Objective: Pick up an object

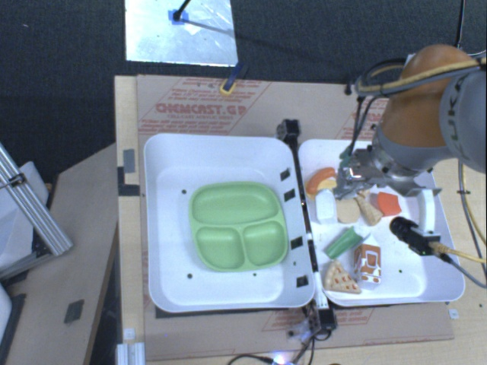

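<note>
**1. Items available for pick-up**

The right bin (445,280) holds 8 loose items.
- An orange wedge (321,179) lies at the far end, near the bin's inner wall.
- A white block (326,206) lies just beside it, on the near side.
- A first tan piece (348,210) and a second tan piece (370,211) lie close together in the middle of the bin. The first is next to the white block.
- A red block (388,203) lies just beside the second tan piece, on the side away from the white block.
- A green cylinder (344,242) lies tilted, nearer the camera than the tan pieces.
- A small printed carton (368,265) and a yellow grid-patterned wedge (342,278) lie side by side at the near end. The wedge is closest to the inner wall.

**2. Gripper**

The gripper (350,185) is low over the far half of the right bin. It is between the orange wedge and the red block, directly at the far edge of the 2 tan pieces. Whether it is spread or closed cannot be told, because the wrist body covers it from this angle.

**3. Arm**

The arm (430,74) enters from the view's right and bends down over the right bin.

**4. Surroundings**

The left bin (163,280) holds 1 green plate (237,225) with 3 compartments, lying flat near the bin's centre. A black divider strip (299,204) runs between the 2 bins. Both bins rest on a cardboard sheet (198,109) printed in red.
</note>
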Controlling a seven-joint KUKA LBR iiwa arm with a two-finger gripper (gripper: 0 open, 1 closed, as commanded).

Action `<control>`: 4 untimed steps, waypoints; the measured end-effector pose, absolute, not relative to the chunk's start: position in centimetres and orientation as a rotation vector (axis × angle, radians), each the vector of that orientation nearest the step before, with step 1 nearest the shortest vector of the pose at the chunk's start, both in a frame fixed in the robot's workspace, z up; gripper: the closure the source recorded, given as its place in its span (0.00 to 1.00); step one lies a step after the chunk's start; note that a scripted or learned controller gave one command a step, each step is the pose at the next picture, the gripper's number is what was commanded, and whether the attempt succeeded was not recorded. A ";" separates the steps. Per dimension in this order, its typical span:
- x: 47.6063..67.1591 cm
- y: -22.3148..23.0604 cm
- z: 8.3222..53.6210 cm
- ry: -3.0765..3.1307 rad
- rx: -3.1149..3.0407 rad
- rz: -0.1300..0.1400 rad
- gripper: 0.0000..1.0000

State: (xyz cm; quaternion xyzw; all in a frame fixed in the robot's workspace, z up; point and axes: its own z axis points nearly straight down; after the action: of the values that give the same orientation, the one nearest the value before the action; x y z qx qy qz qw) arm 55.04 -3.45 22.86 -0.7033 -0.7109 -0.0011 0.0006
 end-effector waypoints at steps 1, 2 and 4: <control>53.8 0.6 22.3 -2.230 -2.211 -0.002 1.00; 52.5 3.4 23.3 -2.230 -2.212 -0.003 1.00; 53.7 2.6 21.9 -2.227 -2.217 -0.003 1.00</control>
State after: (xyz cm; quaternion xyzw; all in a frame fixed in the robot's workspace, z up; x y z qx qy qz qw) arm 53.65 2.60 21.90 -0.7055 -0.7087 -0.0010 -0.0007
